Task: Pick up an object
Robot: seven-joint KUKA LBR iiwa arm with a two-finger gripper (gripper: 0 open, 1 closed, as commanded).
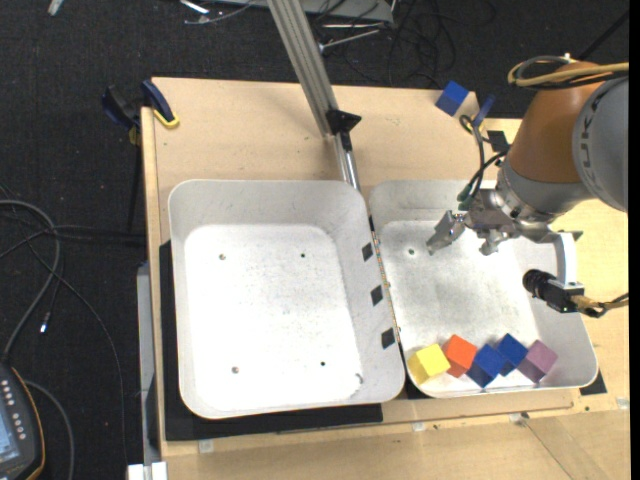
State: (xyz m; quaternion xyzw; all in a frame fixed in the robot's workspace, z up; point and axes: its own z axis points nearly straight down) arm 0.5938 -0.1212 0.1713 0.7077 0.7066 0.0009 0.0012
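Grey two-finger jaws (466,236) hang spread wide with nothing between them, over the upper part of the right shallow white bin (420,278). Well below the jaws, along that bin's near wall, sit a yellow cube (430,362), orange cube (460,353), two blue cubes (498,358) and a purple cube (538,359), clustered touching.

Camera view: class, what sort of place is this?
Probably a robotics lab: a robot arm's claw over two white bins, coloured blocks for grasping tests, and loose cables on the dark floor.
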